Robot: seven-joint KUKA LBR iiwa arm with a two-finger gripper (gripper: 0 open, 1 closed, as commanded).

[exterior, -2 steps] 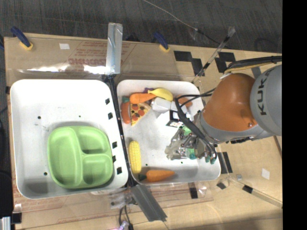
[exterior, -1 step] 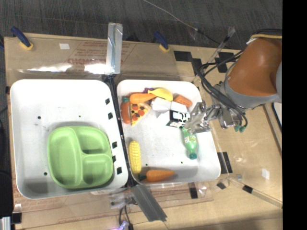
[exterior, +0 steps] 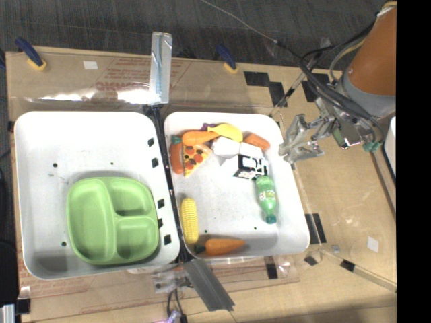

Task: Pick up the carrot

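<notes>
One fixed camera looks down aslant on both white bins [exterior: 87, 123].

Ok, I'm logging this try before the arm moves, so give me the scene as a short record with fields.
carrot: lying at the near edge of the right bin, beside the corn cob
gripper: above the bench, just past the right bin's right rim, holding nothing
green bottle: lying in the right bin
left bin: holds a green divided plate

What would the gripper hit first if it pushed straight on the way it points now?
Likely the right bin's right rim; the gripper points left and down just outside it. The carrot lies well off that line. Depth is unclear.
</notes>
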